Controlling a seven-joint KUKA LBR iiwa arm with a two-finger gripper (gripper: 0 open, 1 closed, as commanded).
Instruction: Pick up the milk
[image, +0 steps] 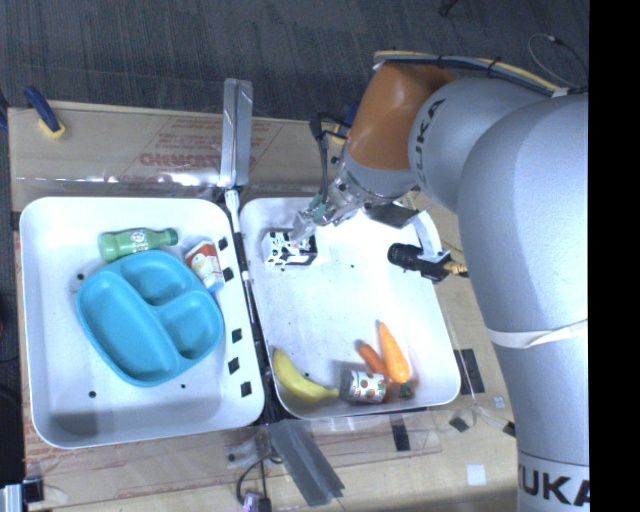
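Item: milk carton (290, 249), small, black-and-white cow print, lying in the right bin (330, 320) near its upper left corner, just beside the dividing wall.

Pincer (307, 223): poised at the carton's upper right edge, touching or nearly so; whether its tips stand apart or together I cannot tell from here.

Handling, as I judge it: light, stiff paperboard with flat faces, somewhat slick, likely to dent if squeezed hard. Best taken across two opposite flat sides, mid-body, rather than at a corner.

Also in the right bin: banana (300, 378), two carrots (387, 355) and a small can (366, 386), all well apart from the carton.

Left bin (40, 400): blue divided plate (150, 318), green bottle (137, 241), small red-and-white carton (205, 264).
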